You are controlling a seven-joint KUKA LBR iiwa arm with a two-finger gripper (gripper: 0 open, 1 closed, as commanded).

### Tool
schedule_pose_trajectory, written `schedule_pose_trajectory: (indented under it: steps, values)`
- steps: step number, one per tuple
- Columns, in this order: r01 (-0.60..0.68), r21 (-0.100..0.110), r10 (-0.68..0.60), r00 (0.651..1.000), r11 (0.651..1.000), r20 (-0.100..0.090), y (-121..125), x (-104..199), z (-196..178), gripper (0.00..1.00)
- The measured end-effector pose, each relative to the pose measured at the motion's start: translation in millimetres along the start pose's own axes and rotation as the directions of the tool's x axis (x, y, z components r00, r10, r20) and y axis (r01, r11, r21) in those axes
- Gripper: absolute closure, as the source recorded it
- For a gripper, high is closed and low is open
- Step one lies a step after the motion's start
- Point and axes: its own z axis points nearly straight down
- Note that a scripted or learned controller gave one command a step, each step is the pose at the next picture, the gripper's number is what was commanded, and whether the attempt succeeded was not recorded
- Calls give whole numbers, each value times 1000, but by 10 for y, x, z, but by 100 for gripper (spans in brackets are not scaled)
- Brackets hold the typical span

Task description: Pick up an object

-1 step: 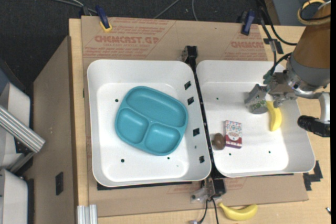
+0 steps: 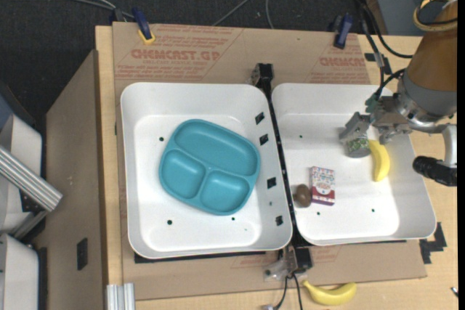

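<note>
Lowest in the camera view, a yellow banana point(image 2: 331, 292) lies on the cardboard-covered bench point(image 2: 109, 156) just outside the bins, beside the clamp at their near junction. Beyond it sit the two white bins: the left bin point(image 2: 138, 229) carries a teal divided plate point(image 2: 208, 166) with three compartments, tilted slightly, near its middle. Inside the right bin point(image 2: 407, 225), close to the dividing wall, a small brown round object point(image 2: 301, 194), perhaps a nut or a toy, touches a little red-and-white carton point(image 2: 322, 185) lying flat. Farther up and to the right, a second banana point(image 2: 378, 160) lies on the bin floor, its upper end just beside the gripper point(image 2: 357, 138), which hangs low over a small greenish-grey object point(image 2: 357, 147) at its tips; whether the fingers are spread or closed on it cannot be told, as their outline blurs into that object. Behind, the grey arm point(image 2: 429, 94) with its orange band enters from the right, and blue clamps point(image 2: 143, 25) pin the far cardboard edge
</note>
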Motion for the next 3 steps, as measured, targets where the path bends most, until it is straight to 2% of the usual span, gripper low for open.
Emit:
schedule_pose_trajectory:
  steps: [1, 2, 3]
  values:
    - [-2, 5, 2, 1000, 1000, -1, -64, -45, 456, 0]
    - [-3, 0, 3, 1000, 1000, 0, -75, -80, 1066, 0]
    - [-1, 1, 1, 1000, 1000, 0, -75, -75, 1105, 0]
